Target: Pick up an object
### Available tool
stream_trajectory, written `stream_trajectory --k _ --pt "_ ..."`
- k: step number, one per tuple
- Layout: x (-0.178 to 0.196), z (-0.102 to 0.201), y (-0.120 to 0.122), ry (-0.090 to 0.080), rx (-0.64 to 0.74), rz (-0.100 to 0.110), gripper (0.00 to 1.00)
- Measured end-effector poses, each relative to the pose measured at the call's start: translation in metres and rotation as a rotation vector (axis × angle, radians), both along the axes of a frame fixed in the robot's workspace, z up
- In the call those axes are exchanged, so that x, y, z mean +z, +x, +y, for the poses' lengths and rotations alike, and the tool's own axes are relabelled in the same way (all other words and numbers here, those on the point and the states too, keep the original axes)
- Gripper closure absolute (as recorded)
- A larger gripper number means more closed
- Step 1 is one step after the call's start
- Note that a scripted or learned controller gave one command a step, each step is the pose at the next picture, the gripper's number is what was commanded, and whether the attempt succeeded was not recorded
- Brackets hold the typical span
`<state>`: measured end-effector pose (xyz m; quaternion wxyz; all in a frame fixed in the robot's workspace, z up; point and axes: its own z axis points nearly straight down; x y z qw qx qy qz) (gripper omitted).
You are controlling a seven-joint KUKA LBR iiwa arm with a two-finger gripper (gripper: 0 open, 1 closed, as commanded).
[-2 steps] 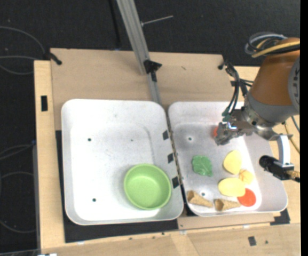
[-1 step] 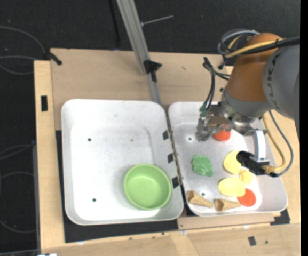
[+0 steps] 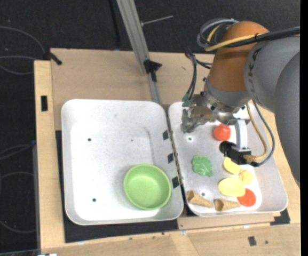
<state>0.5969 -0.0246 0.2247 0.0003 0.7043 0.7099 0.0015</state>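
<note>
The desk (image 3: 100, 73) is a tan board set against a dark floor, and it carries two shallow white bins side by side. A slim metal post (image 3: 135, 31) slants across the desk's far part, ending near the gap between the bins.

The left bin (image 3: 89, 121) holds a single light green bowl (image 3: 147, 186), upright, sitting near its front right corner, close to the dividing edge.

The right bin (image 3: 282, 196) holds the small things. Nearest the divider, roughly at mid-bin, lies a green leafy piece (image 3: 202, 165). Toward the front edge are two tan cone-like pieces, one (image 3: 198, 199) on the left and another (image 3: 226, 204) just beside it. Right of the leafy piece sit two yellow pieces: a smaller one (image 3: 231, 166) farther back, and a larger, rounder one (image 3: 233, 186) nearer the front, the two close together. An orange-red piece (image 3: 247, 198) touches the front right side of the larger yellow one. Farther back in the bin is a red round piece (image 3: 222, 132), possibly a tomato, though it is too small to be sure.

The gripper (image 3: 190, 122) hangs over the back left corner of the right bin, just left of the red piece and apart from it. Its dark fingers point down toward the bin floor; whether they are apart or together cannot be told from here, and nothing is seen between them. Behind it rises the arm's orange band (image 3: 236, 63) and grey body, with cables looping down the right side.
</note>
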Motion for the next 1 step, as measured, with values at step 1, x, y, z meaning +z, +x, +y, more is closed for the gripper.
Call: stream_trajectory --k 1 --pt "0.0087 0.0475 0.0071 0.000 0.000 0.001 1.00"
